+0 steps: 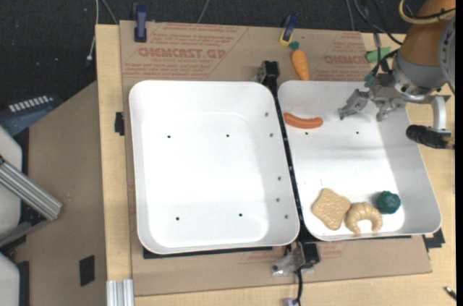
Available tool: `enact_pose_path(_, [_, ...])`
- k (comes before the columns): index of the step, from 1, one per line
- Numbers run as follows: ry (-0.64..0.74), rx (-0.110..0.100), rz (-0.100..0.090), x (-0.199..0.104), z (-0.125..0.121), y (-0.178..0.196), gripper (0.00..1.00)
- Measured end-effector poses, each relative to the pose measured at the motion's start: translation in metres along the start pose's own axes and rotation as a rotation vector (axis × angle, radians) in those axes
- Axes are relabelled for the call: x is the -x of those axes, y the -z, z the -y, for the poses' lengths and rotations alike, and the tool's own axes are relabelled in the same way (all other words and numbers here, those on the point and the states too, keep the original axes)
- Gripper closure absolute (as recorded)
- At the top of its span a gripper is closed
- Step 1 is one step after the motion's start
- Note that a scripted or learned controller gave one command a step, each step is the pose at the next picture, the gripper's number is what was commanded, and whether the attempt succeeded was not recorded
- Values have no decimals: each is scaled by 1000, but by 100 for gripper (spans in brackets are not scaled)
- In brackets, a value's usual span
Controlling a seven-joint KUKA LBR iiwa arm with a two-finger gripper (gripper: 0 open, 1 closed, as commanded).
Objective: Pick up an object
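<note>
Right now: gripper [370, 103] hangs over the right bin's [405, 174] far edge, fingers apart, nothing between them.
Sausage [303, 121]: near that bin's far-left corner, leftward of the gripper.
Long axis: along the far edge.
Arm: one, close by.
</note>
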State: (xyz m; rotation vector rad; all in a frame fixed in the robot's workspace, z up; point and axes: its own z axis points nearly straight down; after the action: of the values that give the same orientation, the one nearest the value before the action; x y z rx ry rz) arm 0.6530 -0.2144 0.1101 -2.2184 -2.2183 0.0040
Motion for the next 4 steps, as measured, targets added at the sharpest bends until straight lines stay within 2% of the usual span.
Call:
enact_pose_path(1, [1,8,2,0,-2,15,100])
enact_pose_path(3, [0,9,3,7,-10,102,100])
enact_pose_path(4, [3,6,0,-37,6,95,100])
